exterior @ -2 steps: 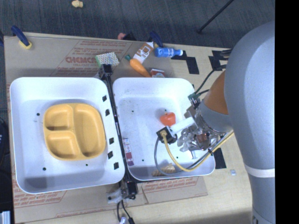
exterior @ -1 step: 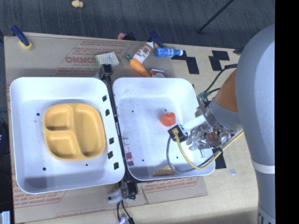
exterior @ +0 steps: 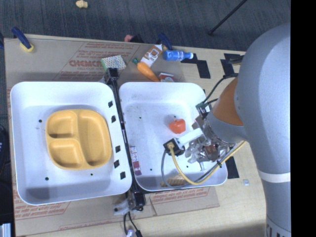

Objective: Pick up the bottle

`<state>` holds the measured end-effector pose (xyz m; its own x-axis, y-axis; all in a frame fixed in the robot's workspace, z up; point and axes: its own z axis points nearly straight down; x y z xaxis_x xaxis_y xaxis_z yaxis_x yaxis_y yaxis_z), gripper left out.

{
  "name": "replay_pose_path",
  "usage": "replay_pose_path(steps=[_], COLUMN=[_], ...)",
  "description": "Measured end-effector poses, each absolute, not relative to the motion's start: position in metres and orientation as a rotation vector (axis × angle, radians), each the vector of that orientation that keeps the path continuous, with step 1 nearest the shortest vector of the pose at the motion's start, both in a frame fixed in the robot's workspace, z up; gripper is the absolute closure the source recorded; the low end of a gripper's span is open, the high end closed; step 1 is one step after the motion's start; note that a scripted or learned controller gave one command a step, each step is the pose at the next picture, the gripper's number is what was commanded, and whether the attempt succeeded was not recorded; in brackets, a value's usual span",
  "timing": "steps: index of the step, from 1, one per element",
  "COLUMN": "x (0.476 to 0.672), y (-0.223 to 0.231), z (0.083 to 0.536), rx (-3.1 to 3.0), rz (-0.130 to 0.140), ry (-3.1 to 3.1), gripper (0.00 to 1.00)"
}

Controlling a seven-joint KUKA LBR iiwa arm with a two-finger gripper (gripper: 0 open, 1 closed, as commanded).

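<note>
Beyond the right bin's far rim, the bottle (exterior: pixel 177 56) lies on the surface, so the pincer (exterior: pixel 205 152), its opening impossible to judge, should lift clear of the bin first.

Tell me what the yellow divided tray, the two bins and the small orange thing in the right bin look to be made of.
The tray looks like matte moulded plastic: even yellow, soft rounded dividers, no glare. The left bin and right bin seem smooth white plastic, with rounded corners and a faint sheen. The orange thing could be plastic or rubber; too small to tell.
</note>
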<state>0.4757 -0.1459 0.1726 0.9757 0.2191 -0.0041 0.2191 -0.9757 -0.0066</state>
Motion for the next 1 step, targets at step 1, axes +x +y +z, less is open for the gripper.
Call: replay_pose_path(steps=[1], x=[0.4761], y=[-0.1514], z=[0.2014], rx=[-3.118], rz=[0.005], ry=[-0.34], gripper=[1.0])
